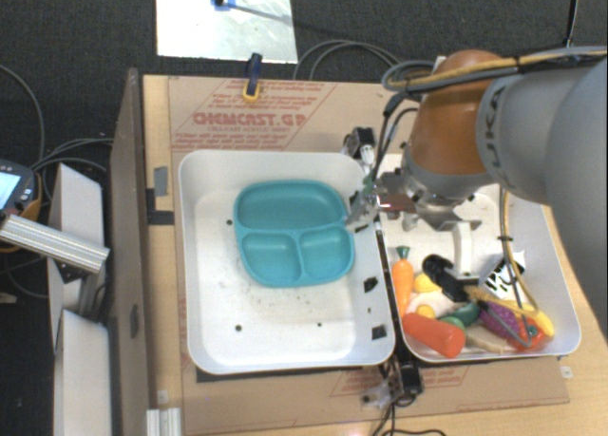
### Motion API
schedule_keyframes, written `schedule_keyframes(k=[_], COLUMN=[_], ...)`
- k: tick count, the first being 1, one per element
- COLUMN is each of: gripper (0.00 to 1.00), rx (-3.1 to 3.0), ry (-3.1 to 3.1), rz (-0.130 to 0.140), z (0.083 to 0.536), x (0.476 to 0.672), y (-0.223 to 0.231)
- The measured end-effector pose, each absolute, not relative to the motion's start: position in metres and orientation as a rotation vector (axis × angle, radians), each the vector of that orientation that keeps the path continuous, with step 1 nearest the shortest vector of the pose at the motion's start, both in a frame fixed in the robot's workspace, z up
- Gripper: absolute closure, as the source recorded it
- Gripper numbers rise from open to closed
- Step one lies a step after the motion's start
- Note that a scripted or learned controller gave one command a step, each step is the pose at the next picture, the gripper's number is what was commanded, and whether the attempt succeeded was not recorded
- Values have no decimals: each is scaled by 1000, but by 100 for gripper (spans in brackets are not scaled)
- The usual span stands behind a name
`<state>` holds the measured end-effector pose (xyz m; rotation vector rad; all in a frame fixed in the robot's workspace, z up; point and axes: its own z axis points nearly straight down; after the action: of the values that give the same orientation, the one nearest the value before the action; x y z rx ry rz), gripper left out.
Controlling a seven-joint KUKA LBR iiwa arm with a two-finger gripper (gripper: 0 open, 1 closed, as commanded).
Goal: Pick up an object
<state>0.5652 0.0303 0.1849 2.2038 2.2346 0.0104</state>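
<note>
A teal divided plate [293, 233] lies in the left white bin [218, 330]. The right white bin [562, 330] holds a pile of toy foods along its front: an orange carrot [404, 282], a red piece [435, 334], a green piece [465, 313] and a purple piece [513, 322]. My gripper [364, 204] hangs over the wall between the two bins, right by the plate's right rim. The wrist and arm hide the back half of the right bin.
Both bins sit on a cardboard sheet [256, 116] on the bench. Two small black clips [370, 284] sit on the left bin's right wall. Cables [332, 49] run behind the bins. The left bin's floor around the plate is bare.
</note>
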Motion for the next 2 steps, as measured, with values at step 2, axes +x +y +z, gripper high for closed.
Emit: schedule_keyframes(k=[2], gripper=[0], rx=[2215], ry=[2236], rz=[-5], z=[129], x=[567], y=[146])
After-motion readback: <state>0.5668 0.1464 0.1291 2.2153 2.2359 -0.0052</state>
